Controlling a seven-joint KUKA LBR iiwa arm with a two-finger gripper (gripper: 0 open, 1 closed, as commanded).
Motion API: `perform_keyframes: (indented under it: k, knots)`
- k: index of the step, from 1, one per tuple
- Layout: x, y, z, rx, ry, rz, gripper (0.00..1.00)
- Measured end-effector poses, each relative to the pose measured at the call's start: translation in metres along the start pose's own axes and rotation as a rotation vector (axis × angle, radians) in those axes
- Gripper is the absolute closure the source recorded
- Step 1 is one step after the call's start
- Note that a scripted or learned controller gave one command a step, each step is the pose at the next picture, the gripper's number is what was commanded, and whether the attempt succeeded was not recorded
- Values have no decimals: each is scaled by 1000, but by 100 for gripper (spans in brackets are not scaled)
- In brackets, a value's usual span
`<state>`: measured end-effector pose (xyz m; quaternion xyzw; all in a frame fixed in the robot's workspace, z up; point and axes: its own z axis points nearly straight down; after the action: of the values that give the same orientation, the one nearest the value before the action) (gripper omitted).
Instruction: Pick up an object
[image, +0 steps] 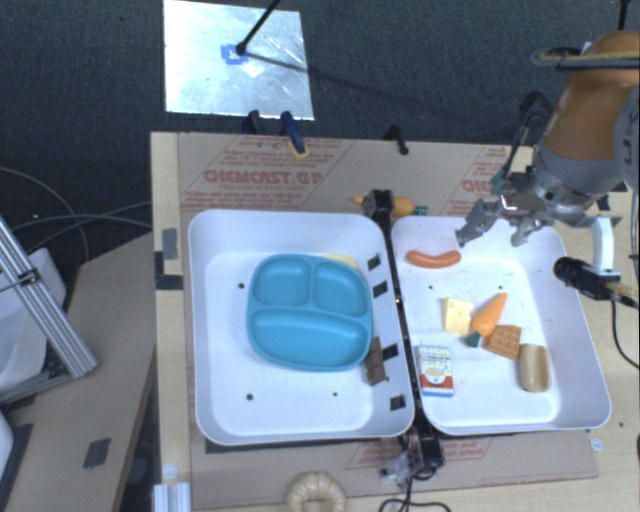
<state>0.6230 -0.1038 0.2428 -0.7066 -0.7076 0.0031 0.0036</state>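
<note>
Gripper (497, 222) — hung over the back edge of the right bin (575, 330), two dark fingers spread apart, nothing between them. Open and empty, by the look of it.

Sausage (433, 258) — the nearest pickable thing. Lay flat on the bin floor, just below and to the view's left of the fingertips, apart from them. Long axis ran across the view, roughly parallel to the bin's back wall. A grasp would likely want the fingers closing across its short width, after a short shift leftward and a descent.

Other contents, right bin — cheese (458, 315), carrot (489, 314), cracker (503, 341), bread (534, 367), carton (434, 368). The carrot, cheese and cracker sat close together, touching or nearly so; the bread just beside the cracker; the carton on its own nearer the front. All farther from the fingers than the sausage.

Left bin (220, 330) — held a blue tray (310, 312) with three compartments; a small brown item (376, 364) lay beside the tray's front right corner, kind not clear.

Surface — smooth white plastic, shallow walls. The sausage had open floor on every side, well apart from the cluster, though fairly near the divider between bins.

Judgement — the pick was not yet begun.
</note>
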Motion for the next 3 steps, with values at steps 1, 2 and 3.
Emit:
perform_keyframes:
  k: [1, 2, 3]
  knots:
    - [0, 2, -7, -11, -1, -2, 0]
    - [-1, 0, 35, -8, -1, 0, 0]
    - [-2, -3, 98, -5, 0, 1, 0]
